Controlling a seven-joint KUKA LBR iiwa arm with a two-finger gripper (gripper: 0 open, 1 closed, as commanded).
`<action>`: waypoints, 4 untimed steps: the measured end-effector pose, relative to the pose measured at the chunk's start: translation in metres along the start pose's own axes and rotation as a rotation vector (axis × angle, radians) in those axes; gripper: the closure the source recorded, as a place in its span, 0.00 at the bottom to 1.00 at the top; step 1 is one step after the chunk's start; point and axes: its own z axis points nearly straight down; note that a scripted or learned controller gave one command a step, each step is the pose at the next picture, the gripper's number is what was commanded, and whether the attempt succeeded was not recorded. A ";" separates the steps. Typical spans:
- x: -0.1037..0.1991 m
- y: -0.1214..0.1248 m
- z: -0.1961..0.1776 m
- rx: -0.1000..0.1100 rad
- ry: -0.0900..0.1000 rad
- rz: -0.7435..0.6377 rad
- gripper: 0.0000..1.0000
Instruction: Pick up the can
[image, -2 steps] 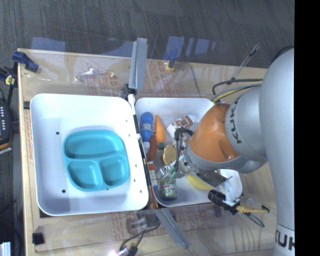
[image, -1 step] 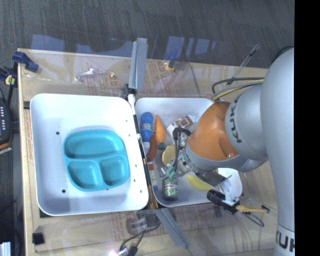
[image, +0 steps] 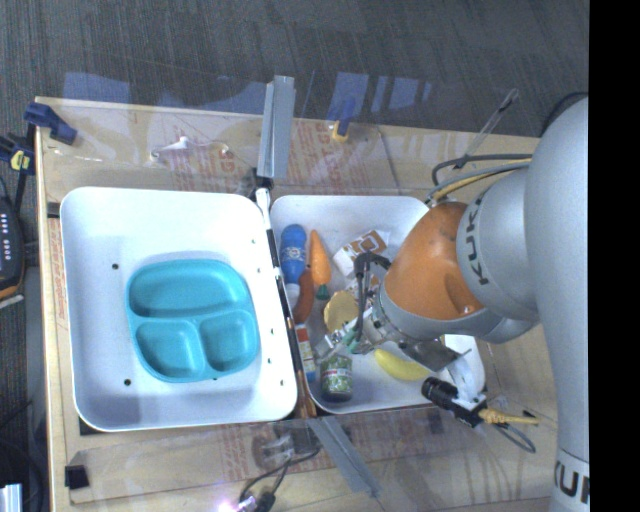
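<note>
A small dark can (image: 337, 380) with a green label lies at the front left of the right bin (image: 300, 215), close to the wall shared with the left bin. My gripper (image: 349, 340) is low in that bin, right above the can's upper end and beside a yellow round lid (image: 340, 308). The arm's grey and orange wrist (image: 440, 275) covers the middle and right of the bin. Whether the gripper touches the can cannot be made out.
In the right bin lie a blue bottle (image: 292, 252), an orange carrot (image: 318, 262), a white and brown box (image: 362, 246) and a yellow banana (image: 402, 366). The left bin (image: 90, 300) holds a teal divided tray (image: 192, 318).
</note>
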 end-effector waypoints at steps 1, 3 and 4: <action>-0.006 -0.001 0.009 -0.008 0.010 -0.161 0.00; -0.004 -0.001 0.012 -0.005 0.007 -0.125 0.00; -0.014 -0.010 0.018 0.022 0.041 0.623 0.00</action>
